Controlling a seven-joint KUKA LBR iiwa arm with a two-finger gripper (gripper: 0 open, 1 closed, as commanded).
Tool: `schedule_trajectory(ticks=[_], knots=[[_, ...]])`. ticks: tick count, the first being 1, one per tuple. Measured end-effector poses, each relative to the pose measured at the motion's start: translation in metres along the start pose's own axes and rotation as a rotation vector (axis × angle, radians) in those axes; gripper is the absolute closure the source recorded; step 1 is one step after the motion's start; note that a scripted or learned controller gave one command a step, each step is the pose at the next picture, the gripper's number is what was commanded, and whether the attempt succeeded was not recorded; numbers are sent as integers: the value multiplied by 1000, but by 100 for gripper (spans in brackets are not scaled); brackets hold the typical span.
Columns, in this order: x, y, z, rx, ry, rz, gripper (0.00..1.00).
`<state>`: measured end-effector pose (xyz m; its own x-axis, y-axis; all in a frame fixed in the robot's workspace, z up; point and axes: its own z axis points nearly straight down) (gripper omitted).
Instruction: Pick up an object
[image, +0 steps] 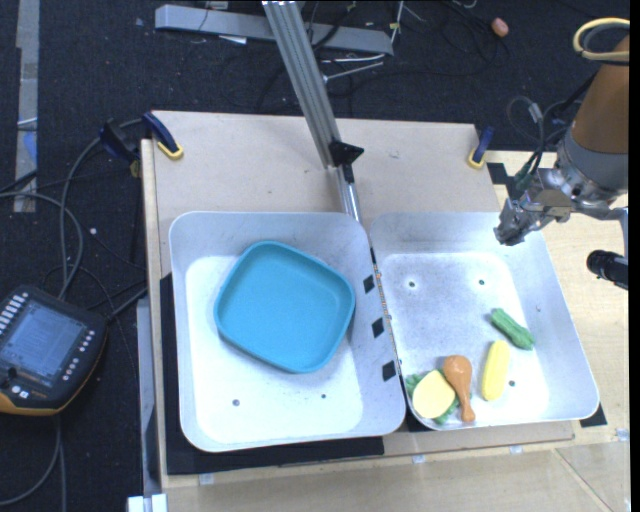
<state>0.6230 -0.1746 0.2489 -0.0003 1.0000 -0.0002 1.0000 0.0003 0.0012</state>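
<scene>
The bench is evenly lit from above; soft shadows are cast; slight blur is seen throughout.

Two white bins on bench

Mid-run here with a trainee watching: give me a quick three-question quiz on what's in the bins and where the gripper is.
1. True or false: the blue plate lies in the left bin.
2. Which item lies nearest the right bin's front left corner? A) green piece B) round yellow piece C) long yellow piece
3. Fill in: the orange drumstick-shaped toy lies between two ___ pieces.

Key: 1 true. 2 B. 3 yellow. The gripper is over the right bin's far right corner, apart from all items.
</scene>
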Motion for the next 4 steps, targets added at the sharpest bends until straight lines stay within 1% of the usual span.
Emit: schedule_trajectory(ticks=[1, 2, 4], knots=[[44, -11, -3, 0, 1, -3, 100], [95, -20, -10, 0, 1, -4, 100], [197, -28, 17, 2, 1, -4, 100]])
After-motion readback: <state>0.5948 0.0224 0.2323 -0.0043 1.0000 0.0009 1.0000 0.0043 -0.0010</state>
